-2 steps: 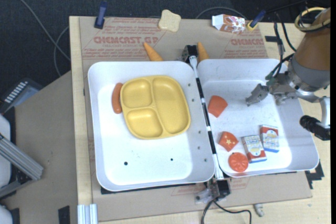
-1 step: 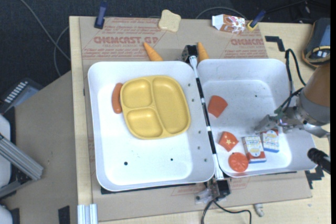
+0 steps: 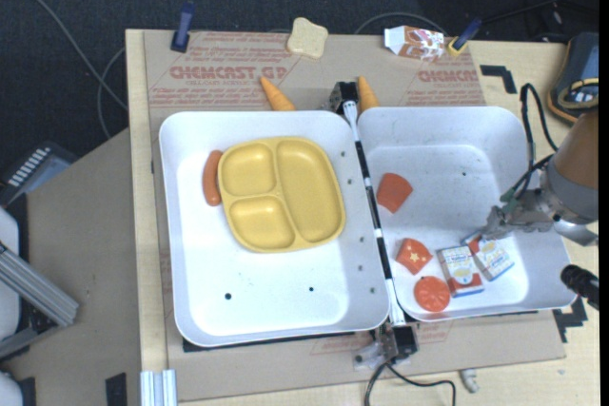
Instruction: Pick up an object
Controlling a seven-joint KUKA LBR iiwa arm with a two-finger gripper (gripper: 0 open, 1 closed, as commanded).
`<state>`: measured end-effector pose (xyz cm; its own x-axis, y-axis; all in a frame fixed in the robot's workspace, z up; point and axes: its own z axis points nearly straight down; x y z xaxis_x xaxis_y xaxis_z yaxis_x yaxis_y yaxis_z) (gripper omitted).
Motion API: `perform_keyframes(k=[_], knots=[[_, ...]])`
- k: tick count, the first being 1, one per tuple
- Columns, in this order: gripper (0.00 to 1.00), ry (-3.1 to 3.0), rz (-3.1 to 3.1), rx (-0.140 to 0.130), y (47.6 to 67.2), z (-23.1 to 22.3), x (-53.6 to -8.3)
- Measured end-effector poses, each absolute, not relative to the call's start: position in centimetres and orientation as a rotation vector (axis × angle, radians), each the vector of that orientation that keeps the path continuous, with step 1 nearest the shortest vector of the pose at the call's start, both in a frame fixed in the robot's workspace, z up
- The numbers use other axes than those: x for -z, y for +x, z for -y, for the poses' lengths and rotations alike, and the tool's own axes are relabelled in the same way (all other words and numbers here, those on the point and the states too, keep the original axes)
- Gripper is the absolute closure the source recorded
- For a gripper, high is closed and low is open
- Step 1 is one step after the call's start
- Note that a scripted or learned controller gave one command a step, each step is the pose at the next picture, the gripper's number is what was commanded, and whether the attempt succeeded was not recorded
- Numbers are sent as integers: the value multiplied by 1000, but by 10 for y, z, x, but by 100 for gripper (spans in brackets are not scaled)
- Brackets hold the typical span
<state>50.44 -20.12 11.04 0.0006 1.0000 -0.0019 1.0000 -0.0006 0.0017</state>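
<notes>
A: While peering at the right bin (image 3: 447,124), cannot tell the state of the end effector (image 3: 488,231): released or clenched, too blurred at the tip to call. Hangs low, just above two small cartons (image 3: 461,268) near that bin's right wall.

B: Agreed. Nothing visibly gripped, so no counting any object as held. Other candidates?

A: Same bin: cartons side by side, red round piece (image 3: 431,294) just beside the left carton, red wedge (image 3: 413,254) near that, orange chunk (image 3: 394,190) apart toward the middle. Over in the left bin (image 3: 190,242): yellow divided plate (image 3: 282,193) with a sausage (image 3: 211,178) tucked against its left edge.

B: Risks from here?

A: Crowding, mostly. Could close on both cartons at once, or catch an edge only, and lose the grip on lifting. Could also nudge one carton into the red round piece and scatter the cluster. Might pin a carton flat against the bin floor instead of getting round it, given such low, flat shapes.

B: And the wall?

A: Close by. Might clip the rim on any descent drifting right. Safer to aim for the orange chunk, well clear of neighbours.
</notes>
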Motion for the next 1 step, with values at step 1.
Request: perform_keyframes(k=[1], knots=[[0,2221,-2219,0,504,201,-110]])
